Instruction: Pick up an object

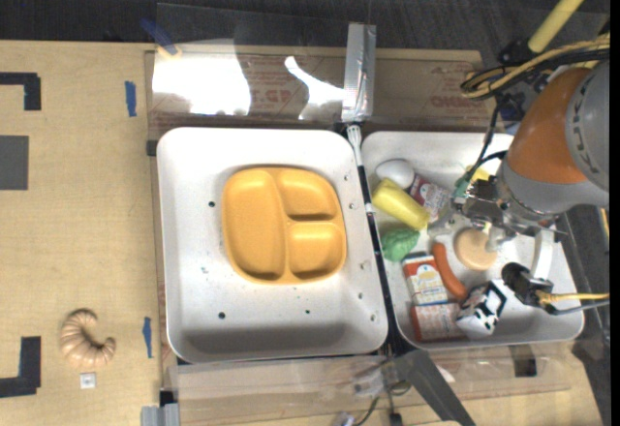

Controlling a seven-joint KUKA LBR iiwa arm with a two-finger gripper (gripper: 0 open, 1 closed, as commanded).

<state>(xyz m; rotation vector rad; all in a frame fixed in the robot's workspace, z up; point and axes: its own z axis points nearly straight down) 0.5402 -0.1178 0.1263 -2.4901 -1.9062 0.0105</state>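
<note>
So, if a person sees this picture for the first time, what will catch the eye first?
Probably the yellow divided tray, lying alone in the left bin. Next, the grey arm with its orange band, reaching from the right over the right bin, where small items are crowded, among them a yellow piece and a green one. A tan croissant-like toy lies on the bench at lower left.

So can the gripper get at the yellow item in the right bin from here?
Probably yes. The yellow item lies on top of the pile by the divider, nothing over it, and the gripper hangs just beside it over the right bin.
</note>
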